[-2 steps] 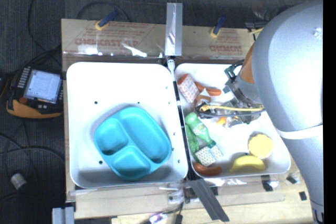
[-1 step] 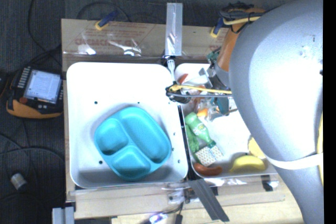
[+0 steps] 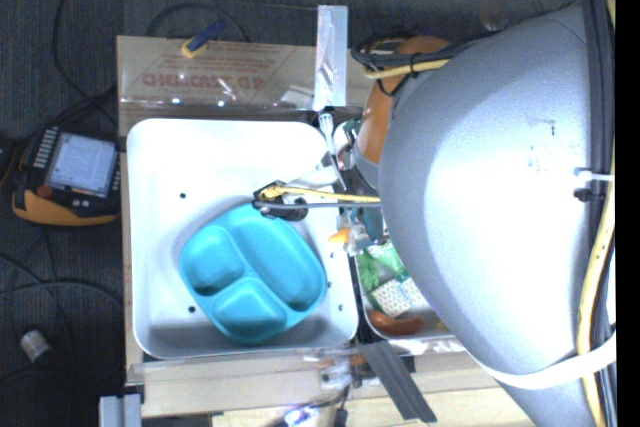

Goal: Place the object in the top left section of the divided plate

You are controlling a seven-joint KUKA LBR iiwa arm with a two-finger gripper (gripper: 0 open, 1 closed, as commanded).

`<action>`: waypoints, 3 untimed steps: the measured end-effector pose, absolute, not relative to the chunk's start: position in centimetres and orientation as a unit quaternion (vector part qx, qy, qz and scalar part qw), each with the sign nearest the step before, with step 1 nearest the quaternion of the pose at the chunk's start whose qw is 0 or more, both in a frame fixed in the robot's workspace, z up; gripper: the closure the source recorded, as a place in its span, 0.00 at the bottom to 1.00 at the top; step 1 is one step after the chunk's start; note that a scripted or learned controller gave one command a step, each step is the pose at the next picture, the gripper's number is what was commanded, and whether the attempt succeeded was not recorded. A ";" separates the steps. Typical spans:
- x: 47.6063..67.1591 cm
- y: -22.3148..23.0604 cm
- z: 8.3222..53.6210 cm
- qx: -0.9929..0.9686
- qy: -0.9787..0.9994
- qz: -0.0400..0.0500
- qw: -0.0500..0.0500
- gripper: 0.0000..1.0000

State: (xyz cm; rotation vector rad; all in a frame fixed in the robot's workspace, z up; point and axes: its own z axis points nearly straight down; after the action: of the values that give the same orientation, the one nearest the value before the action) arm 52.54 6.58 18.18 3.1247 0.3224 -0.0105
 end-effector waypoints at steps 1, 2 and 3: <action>55.3 10.9 12.1 0.995 0.103 0.006 -0.002 1.00; 48.4 20.3 13.3 0.993 0.122 -0.003 0.001 1.00; 50.2 17.6 15.6 0.989 0.147 -0.003 0.001 1.00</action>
State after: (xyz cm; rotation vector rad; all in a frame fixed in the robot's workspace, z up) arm 50.23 17.56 15.61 3.1048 0.4622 -0.0100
